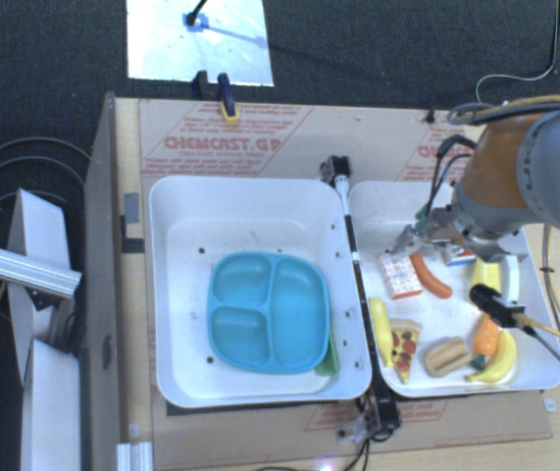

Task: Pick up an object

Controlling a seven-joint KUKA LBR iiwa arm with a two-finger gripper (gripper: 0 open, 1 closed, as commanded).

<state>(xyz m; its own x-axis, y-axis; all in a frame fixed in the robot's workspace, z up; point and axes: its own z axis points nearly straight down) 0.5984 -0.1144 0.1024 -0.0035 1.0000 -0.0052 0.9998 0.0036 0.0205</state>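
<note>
Status: we read the two-finger gripper point(409, 237) as spread, holding nothing, low over the right white bin point(378, 204) | Target: orange-red toy sausage point(431, 275) just beside its tips, against the red-white carton point(399, 275) | Reason: we judge a pre-grasp approach.

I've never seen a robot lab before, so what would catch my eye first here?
Probably the blue plate, lying alone in the left bin. Next, the grey arm with its orange band, reaching from the right over the right bin, where toy foods lie: a hot dog, a pizza slice and a banana.
</note>
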